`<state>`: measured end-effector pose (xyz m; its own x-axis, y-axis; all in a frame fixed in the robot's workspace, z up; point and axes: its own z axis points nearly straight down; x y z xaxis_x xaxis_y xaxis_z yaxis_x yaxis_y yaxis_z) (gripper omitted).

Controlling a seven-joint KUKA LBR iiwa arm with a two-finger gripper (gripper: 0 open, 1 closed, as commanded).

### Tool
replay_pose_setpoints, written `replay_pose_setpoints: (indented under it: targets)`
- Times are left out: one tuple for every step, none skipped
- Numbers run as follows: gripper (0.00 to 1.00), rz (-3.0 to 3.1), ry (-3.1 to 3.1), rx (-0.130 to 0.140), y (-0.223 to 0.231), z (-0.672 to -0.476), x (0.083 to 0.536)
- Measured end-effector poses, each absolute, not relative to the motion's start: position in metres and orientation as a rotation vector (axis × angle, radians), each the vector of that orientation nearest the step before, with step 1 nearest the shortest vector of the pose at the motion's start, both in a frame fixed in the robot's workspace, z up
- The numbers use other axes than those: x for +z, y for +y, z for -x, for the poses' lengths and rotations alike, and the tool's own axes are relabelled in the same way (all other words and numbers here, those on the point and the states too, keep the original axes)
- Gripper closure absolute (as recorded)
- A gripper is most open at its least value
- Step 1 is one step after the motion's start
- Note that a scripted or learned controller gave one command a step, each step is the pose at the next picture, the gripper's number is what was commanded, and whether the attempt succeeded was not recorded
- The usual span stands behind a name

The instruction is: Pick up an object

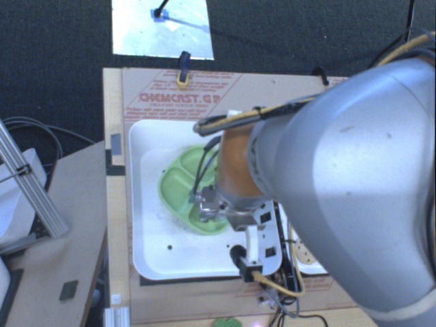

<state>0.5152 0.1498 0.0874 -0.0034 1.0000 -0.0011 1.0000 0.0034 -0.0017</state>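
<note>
The left white bin on the table holds a green sectioned plate, lying near its middle. The grey arm reaches in low from the right; its claw sits over the plate's right edge, its state impossible to tell.

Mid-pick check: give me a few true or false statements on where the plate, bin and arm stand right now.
1. A green plate lies in the left white bin. True.
2. The plate is red and round with no divisions. False: it is green with divided sections.
3. The arm reaches over the left bin, covering part of the plate. True.
4. The plate sits on the cardboard sheet behind the bin. False: it is inside the bin.
</note>
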Motion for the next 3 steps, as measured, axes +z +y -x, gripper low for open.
replay_pose_setpoints:
  targets:
    - [1.00,2.210,-2.234,-0.012,0.223,-0.520,0.156]
    - [0.00,2.216,-2.226,0.000,0.218,-0.520,0.152]
    - [0.00,2.228,-2.221,-0.004,0.170,-0.575,0.162]
